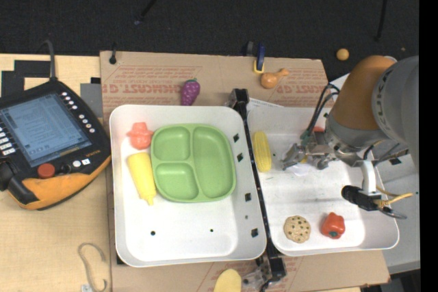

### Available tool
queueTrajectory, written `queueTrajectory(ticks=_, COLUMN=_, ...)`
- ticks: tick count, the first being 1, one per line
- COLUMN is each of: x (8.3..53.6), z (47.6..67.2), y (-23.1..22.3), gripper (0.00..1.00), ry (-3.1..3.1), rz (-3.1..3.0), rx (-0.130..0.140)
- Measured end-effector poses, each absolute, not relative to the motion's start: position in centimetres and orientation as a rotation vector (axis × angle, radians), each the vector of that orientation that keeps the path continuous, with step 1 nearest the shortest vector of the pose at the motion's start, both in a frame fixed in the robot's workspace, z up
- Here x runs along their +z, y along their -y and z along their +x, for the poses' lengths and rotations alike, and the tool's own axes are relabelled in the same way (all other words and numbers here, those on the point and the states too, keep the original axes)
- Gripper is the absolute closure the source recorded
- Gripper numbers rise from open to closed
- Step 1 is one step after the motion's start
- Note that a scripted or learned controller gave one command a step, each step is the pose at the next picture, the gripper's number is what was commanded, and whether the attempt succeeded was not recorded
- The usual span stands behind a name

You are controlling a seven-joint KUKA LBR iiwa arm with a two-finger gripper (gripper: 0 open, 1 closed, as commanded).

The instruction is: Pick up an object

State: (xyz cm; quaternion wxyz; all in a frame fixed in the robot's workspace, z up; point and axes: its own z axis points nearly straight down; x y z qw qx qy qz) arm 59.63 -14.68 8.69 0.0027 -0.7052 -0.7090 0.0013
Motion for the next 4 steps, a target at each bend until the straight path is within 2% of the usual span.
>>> queueTrajectory(ticks=1, x=8.7, z=59.6, y=14.7, gripper=0.0, ry=2.219, rz=-2.219, rx=0.001)
queueTrajectory(ticks=2, x=9.9, z=59.6, y=14.9, gripper=1.0, ry=2.214, rz=-2.224, rx=-0.001)
queueTrajectory(ticks=3, x=16.2, z=59.7, y=14.9, gripper=1.0, ry=2.222, rz=-2.225, rx=-0.004)
queueTrajectory(ticks=4, x=21.9, z=60.7, y=14.6, gripper=1.0, ry=2.223, rz=-2.225, rx=-0.004)
